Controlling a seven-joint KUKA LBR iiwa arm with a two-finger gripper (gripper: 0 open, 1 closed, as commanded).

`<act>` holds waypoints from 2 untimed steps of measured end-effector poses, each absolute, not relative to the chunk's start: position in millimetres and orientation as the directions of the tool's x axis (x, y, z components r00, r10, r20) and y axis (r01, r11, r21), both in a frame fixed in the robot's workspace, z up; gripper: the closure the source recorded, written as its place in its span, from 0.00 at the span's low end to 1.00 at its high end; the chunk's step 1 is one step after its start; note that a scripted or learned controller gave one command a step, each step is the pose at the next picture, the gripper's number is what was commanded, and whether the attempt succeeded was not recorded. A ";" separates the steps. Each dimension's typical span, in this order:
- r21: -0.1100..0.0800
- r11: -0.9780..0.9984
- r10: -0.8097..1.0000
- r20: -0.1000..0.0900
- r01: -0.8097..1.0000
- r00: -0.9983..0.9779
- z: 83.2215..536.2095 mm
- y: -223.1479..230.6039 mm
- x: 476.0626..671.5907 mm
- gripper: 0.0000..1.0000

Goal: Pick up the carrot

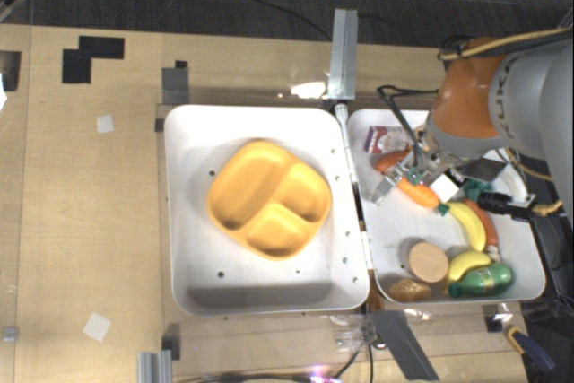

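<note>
Camera view, looking down on the surface (81, 220): the carrot (419, 193) lies in the right bin (390, 260), in that bin's upper middle, right of centre in the frame. Its long axis runs on a slant from upper left to lower right, and the green stub sits at the lower-right end. The gripper (405, 177) comes down from the arm (502, 108) in the upper right of the frame and sits right over the carrot's upper-left end, so the carrot extends down and to the right from it. Whether they touch I cannot tell, nor can I make out how the gripper is set, as the wrist and cables hide that. I judge that the coming move turns on that slant: a grasp across the short width of the carrot would suit better than one along its length. Counting the right bin: one carrot, two bananas (473, 224) curving along the lower right, one green item (484, 280) at the bottom right, one tan disc (428, 262), one brown lump (410, 289) at the bottom edge, one small packet (384, 139) at the top, and a red item (391, 161) just below the packet. The left bin (193, 278) holds one yellow divided plate (269, 197), well apart from the carrot.
</note>
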State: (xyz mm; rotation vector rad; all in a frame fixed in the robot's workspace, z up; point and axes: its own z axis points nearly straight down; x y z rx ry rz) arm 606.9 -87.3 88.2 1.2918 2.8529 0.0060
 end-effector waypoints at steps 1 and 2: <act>0.013 0.665 0.747 -0.012 0.747 -0.664 102.0 -85.9 609.8 1.00; 0.012 0.498 0.867 -0.004 0.867 -0.498 188.9 -10.5 607.0 1.00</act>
